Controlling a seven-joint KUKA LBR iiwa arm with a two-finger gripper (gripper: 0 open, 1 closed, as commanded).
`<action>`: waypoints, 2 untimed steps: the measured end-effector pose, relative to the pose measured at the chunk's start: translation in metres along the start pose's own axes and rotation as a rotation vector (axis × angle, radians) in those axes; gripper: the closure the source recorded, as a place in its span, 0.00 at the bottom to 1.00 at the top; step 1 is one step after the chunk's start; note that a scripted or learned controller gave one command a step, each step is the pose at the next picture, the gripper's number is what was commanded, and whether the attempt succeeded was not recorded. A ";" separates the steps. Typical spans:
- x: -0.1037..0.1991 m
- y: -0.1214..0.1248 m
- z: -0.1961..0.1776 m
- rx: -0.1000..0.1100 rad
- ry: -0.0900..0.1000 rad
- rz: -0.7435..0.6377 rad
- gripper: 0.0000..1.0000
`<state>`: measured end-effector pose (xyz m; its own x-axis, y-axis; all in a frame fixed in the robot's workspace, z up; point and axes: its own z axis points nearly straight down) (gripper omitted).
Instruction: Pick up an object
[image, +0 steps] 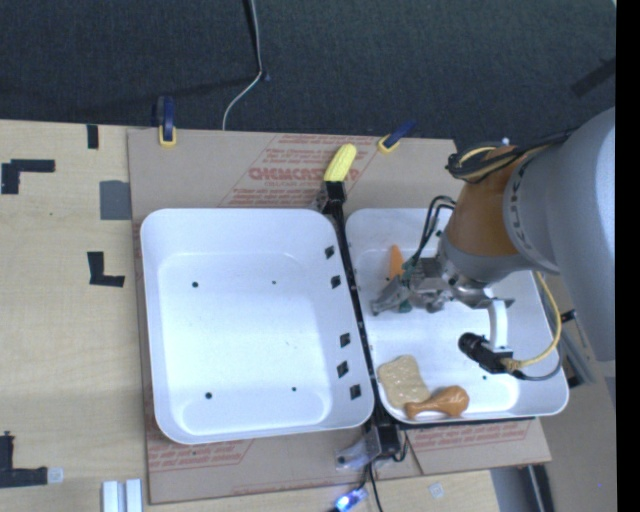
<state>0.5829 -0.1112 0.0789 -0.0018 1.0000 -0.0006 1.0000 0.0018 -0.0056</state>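
Gripper (392, 300) hangs low in the right bin (535, 400), fingers seemingly spread and empty beside an orange piece (396, 261), so the reach is underway; next it must settle over that piece and close.

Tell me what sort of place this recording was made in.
Most likely a robotics lab bench set up for grasping trials. A grey arm reaches over two white bins clamped to a cardboard sheet, with toy food in the right bin and black tape marks on the wooden table.
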 end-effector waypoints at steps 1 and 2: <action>-0.001 0.003 -0.016 -0.006 -0.001 -0.001 1.00; 0.092 -0.011 -0.111 -0.012 0.004 -0.009 1.00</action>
<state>0.5725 -0.0193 0.1901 -0.0112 0.9999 0.0038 0.9999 0.0112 0.0068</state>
